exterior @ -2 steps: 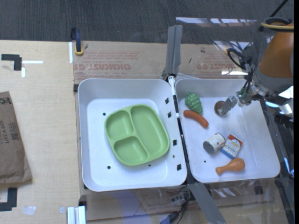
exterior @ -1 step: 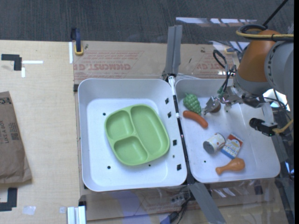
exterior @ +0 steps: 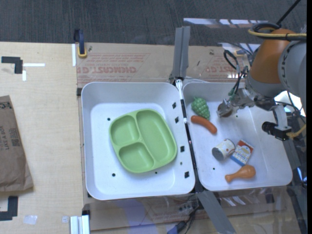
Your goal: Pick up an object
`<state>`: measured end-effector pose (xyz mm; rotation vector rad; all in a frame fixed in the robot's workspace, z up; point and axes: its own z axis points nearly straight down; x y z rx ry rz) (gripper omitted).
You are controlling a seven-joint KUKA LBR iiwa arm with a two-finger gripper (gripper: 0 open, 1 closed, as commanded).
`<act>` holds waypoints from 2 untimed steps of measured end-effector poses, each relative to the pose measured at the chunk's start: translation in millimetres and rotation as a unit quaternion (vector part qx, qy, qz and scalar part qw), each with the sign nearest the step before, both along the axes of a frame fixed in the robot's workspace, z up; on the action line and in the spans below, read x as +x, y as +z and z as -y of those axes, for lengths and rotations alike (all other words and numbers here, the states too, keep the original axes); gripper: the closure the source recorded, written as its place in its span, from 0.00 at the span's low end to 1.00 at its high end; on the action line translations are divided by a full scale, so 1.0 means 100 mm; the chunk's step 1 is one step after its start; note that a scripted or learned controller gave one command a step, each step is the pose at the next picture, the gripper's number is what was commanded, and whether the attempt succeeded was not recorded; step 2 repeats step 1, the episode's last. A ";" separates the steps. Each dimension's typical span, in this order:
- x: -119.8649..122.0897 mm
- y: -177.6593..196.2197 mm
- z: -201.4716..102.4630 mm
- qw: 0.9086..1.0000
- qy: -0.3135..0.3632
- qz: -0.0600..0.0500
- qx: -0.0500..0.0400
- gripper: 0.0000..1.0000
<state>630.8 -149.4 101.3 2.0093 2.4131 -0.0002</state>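
A green divided plate is lying in the left bin. In the right bin, broccoli and a sausage are sitting near the left wall; a can, a small carton and a drumstick are lying toward the front edge. My jaws are hanging just right of the broccoli, and I cannot tell how wide they are.

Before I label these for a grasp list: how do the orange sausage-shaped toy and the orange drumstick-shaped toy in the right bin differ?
The orange sausage-shaped toy is an even, slim rod of deeper red-orange; the orange drumstick-shaped toy is paler and swells to a bulb at one end. The sausage lies near the bin's left wall beside the green bumpy toy; the drumstick lies near the front rim, below the small blue and red carton. Both lie flat in the right white bin, untouched.
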 end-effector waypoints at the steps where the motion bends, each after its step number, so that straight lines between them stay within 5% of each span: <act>1: 0.26 0.91 -0.91 0.999 -0.050 0.000 0.000 1.00; 2: 0.26 0.91 -0.91 0.999 -0.050 0.000 0.000 1.00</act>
